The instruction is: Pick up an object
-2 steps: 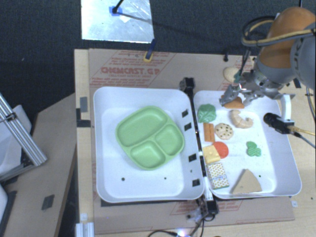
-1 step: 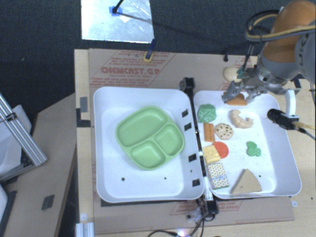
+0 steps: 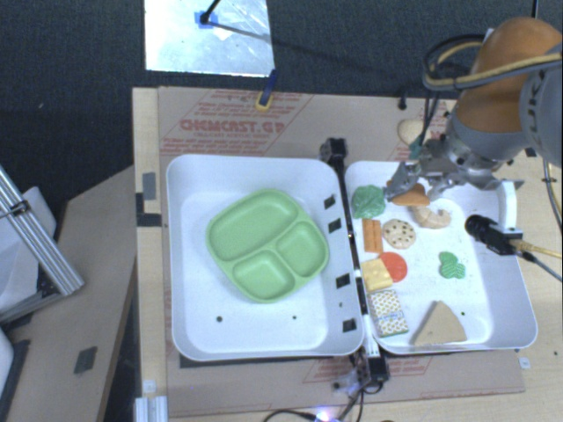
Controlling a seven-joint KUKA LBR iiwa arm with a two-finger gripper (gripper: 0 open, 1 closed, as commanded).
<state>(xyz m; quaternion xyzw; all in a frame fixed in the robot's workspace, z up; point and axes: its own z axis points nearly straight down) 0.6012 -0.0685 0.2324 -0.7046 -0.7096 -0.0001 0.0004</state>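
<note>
My gripper hangs over the far left part of the right bin. Directly under it is an orange-brown bread-like piece, touching or very close to the gripper's tip. A green leafy piece lies just to its left and a pale ring-shaped piece just to its right. In front of these lie a round cookie and an orange bar.
Nearer the front of the right bin lie a red slice, a yellow block, a speckled cracker, a tan wedge and a small green piece. The left bin holds a green divided plate.
</note>
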